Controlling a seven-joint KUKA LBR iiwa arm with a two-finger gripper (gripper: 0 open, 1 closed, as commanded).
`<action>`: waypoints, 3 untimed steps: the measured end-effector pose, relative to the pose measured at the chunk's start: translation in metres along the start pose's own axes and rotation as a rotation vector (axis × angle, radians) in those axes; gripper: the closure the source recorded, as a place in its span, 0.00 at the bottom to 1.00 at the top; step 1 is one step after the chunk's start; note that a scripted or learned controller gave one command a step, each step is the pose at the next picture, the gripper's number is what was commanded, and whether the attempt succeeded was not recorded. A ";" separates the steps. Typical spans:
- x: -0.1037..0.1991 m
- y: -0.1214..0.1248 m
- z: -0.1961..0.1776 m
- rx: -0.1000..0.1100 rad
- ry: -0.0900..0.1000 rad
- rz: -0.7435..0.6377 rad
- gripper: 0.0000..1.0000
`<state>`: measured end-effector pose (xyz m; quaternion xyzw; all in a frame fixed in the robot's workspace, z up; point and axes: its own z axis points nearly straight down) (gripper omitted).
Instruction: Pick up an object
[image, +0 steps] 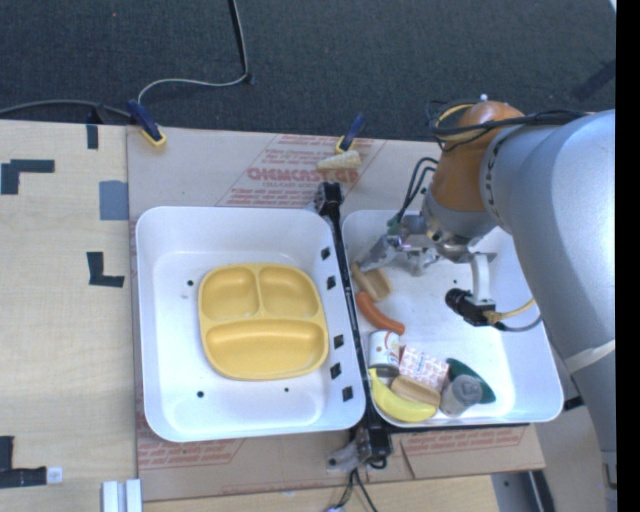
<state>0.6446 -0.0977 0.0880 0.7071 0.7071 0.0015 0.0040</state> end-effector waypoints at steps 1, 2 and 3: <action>0.000 -0.049 0.000 0.003 0.002 0.000 0.00; 0.002 -0.061 0.000 -0.003 0.000 0.002 0.00; 0.002 -0.137 -0.002 -0.001 0.002 0.002 0.00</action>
